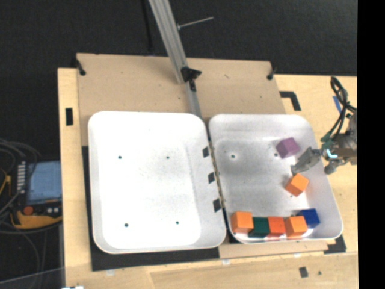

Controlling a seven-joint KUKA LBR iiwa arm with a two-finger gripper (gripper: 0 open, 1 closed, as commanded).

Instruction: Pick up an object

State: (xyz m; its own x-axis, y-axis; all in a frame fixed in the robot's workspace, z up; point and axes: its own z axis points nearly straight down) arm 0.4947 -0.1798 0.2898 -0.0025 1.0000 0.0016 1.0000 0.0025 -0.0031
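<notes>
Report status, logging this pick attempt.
Gripper at right bin's right edge, grip unclear. Orange block just below it, purple block beside. Nothing blocking.

Metal pole [170, 34], blue box [46, 181], perhaps electronics

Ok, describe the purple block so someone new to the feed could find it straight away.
Take the right bin, the one the gripper reaches into from the right. The purple block lies alone in its upper right part, just up and left of the gripper. It is the only purple piece: a lone orange block lies below it, and the rest sit in a row along the near wall.
</notes>
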